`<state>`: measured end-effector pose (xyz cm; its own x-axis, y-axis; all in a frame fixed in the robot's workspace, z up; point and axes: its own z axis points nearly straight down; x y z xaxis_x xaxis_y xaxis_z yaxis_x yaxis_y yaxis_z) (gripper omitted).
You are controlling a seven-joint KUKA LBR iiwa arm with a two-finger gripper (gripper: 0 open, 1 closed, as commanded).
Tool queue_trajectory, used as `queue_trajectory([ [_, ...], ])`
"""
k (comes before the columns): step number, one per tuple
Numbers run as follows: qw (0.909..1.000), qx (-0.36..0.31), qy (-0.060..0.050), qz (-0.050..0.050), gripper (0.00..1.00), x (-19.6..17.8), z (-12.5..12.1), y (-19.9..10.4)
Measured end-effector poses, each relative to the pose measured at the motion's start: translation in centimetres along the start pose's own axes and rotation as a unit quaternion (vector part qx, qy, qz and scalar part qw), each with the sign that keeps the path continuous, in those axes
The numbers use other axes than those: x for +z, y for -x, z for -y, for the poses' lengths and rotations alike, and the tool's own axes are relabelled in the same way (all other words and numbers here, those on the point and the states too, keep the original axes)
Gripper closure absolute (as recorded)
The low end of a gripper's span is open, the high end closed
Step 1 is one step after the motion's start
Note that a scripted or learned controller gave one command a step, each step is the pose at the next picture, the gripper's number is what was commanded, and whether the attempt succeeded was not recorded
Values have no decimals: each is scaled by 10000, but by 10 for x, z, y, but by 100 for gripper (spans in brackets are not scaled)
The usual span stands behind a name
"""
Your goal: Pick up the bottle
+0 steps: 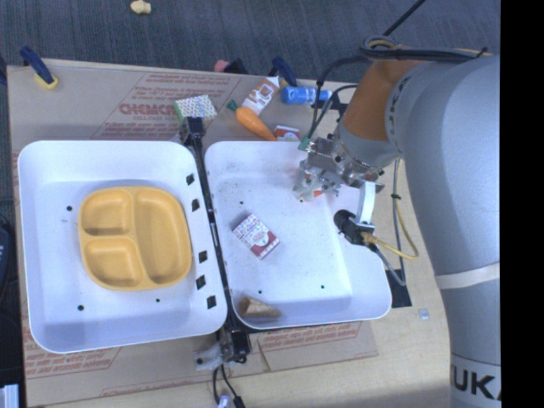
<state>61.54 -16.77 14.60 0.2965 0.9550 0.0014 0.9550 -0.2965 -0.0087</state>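
Note:
A small white bottle with an orange label lies on the cardboard behind the right bin, outside it. My gripper hangs low over the back right part of that bin, well in front of and to the right of the bottle. A speck of red shows at its tip, too small to identify. The grey arm with its orange band reaches in from the right and hides the bin's far right corner.
A red and white box lies in the middle of the right bin and a brown scrap at its front edge. The left bin holds a yellow divided plate. An orange carrot and a blue object lie near the bottle.

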Motion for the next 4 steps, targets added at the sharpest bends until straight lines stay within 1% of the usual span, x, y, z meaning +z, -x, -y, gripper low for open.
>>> queue_trajectory([
  [1, 9966, 821, 10, 5, 100, 29, 84, 4],
  [2, 9962, 871, 13, 2, 100, 10, 132, 31],
  [3, 9778, 2097, 25, 1, 100, -60, 141, 16],
  [4, 8997, 4366, 18, -9, 100, -55, 138, 28],
])
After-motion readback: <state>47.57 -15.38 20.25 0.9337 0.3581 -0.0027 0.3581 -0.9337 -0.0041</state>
